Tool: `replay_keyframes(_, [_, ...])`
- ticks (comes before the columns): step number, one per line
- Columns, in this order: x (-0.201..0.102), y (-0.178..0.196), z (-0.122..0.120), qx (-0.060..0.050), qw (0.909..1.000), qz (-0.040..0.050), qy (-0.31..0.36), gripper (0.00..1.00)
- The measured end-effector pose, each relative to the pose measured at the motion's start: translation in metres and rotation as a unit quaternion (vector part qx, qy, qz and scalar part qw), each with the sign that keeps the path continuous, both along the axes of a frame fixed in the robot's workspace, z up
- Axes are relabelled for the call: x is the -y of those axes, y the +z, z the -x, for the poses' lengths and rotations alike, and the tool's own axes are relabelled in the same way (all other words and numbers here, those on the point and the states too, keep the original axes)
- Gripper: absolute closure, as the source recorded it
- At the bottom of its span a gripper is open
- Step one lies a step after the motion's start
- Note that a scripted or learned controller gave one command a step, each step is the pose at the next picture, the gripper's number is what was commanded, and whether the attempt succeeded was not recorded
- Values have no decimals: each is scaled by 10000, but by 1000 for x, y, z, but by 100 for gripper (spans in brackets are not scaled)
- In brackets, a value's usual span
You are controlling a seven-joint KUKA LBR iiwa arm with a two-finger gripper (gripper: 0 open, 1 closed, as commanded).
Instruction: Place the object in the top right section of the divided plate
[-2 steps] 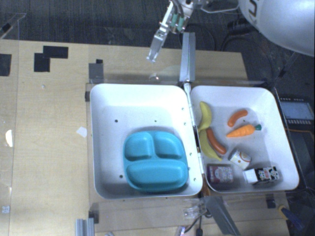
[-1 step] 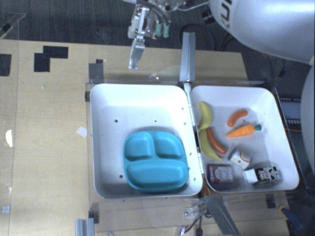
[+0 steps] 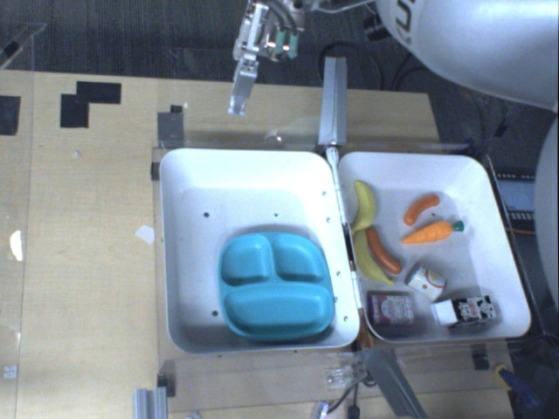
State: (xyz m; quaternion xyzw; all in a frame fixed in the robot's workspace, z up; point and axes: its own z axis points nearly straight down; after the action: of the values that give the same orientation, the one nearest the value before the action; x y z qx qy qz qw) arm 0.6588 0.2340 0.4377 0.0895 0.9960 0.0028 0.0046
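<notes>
Smooth blue three-section plate (image 3: 276, 285) lies in the glossy left bin (image 3: 188, 234); whether the fingers (image 3: 241, 90) are parted is unclear.

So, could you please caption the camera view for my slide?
Pincer above left bin holding blue divided plate; toy food fills right bin.

The setting is a robotics laboratory test cell. Two shallow white plastic bins (image 3: 188, 234) (image 3: 498, 234) sit side by side on a pale wooden bench top (image 3: 79, 234), separated by a grey metal bracket (image 3: 333, 112). Black square markers (image 3: 87, 103) are fixed to the bench surface. Small toy foods (a plastic banana (image 3: 364, 206) and an orange plastic carrot (image 3: 430, 231)) serve as test objects.
</notes>
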Motion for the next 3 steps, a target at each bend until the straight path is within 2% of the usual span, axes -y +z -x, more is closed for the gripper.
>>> replay_keyframes(1, [55, -112, 60, -11, 9992, 5, -399, 0])
replay_keyframes(2, [9, -79, 3, -12, 9675, -14, -2530, 0])
replay_keyframes(3, [38, 0, -3, -14, 9371, -21, -3490, 0])
